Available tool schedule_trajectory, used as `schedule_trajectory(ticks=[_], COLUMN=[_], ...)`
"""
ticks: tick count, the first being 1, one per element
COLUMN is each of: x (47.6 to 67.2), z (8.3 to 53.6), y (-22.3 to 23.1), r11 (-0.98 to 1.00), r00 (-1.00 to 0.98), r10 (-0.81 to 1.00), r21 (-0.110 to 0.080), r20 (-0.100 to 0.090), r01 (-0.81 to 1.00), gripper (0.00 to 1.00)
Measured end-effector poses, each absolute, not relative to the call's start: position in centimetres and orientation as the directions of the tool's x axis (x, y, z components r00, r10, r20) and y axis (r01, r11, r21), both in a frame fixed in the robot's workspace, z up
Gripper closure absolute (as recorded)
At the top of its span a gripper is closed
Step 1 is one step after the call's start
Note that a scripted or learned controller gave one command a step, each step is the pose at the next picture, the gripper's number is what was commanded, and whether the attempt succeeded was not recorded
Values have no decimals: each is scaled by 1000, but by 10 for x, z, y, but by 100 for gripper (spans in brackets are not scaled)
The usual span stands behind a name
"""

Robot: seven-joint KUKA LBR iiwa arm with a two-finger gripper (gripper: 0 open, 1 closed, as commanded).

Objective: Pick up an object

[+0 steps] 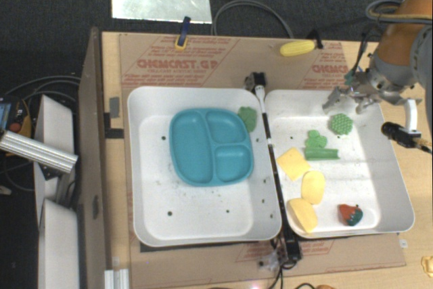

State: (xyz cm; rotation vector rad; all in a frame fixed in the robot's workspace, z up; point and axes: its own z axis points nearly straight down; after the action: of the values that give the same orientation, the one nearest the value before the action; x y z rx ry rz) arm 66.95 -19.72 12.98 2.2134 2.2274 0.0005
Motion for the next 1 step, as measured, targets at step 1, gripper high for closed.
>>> schedule_trajectory(ticks=[1], x=[640], z=[170], y=[-182], r11=[2], r00=[-2], r10=[1000], r21=[4], r20=[-1], r01=[1000], gripper=[0])
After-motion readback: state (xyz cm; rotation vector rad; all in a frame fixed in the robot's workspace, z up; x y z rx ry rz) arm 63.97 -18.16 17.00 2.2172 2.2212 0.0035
